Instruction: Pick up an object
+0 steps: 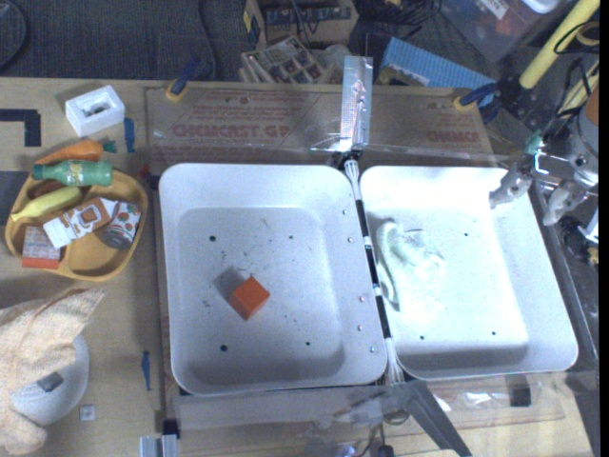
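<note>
Nearest the camera, at the bench's front left corner: a crumpled tan cloth (43,336) with a pale grey rounded thing (48,388) lying against it.

Left bin (181,198): one orange block (250,297) on the floor, a little left of centre and toward the front wall. A grey smudge or shadow touches its left side. Dark specks dot the floor around it.

Right bin (533,336): a clear, crumpled plastic piece (404,255) near the left wall, close to the divide between the bins.

Behind both bins, along the bench's back edge, lies a clear sheet (247,122) with faint reddish lettering; too washed out to read. An upright clear strip (357,98) stands at its middle.

Left edge of the bench: a yellow bowl (95,265) holding a green bottle (76,172), a banana (43,204) and small printed packets, print illegible. A white box (95,110) sits behind it.

Gripper (514,187) at the right bin's back right corner, above the rim, well apart from the block. Whether the tool is wide or narrow cannot be told.
</note>
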Tool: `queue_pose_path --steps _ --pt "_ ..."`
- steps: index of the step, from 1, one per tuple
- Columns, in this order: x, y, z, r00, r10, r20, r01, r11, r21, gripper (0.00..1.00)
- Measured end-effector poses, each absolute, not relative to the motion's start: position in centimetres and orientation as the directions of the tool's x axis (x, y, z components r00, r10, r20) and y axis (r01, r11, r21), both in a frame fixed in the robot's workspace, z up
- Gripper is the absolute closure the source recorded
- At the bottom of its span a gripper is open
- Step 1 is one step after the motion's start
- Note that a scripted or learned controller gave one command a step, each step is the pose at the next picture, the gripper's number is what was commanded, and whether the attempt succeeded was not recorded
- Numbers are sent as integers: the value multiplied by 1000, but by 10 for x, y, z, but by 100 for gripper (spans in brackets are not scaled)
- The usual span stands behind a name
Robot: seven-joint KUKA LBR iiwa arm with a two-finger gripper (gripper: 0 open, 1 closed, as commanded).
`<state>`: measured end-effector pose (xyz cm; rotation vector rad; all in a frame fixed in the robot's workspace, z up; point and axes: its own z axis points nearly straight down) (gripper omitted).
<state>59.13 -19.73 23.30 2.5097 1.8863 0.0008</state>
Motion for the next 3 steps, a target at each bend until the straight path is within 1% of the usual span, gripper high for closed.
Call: queue_pose_path --steps 1,2,3 --pt "536 -151 180 583 813 0 813 -583 -5 0" --pt "536 -204 195 558 830 -1 830 -558 2 0" --pt "537 -182 267 674 739 -1 739 -674 1 0"
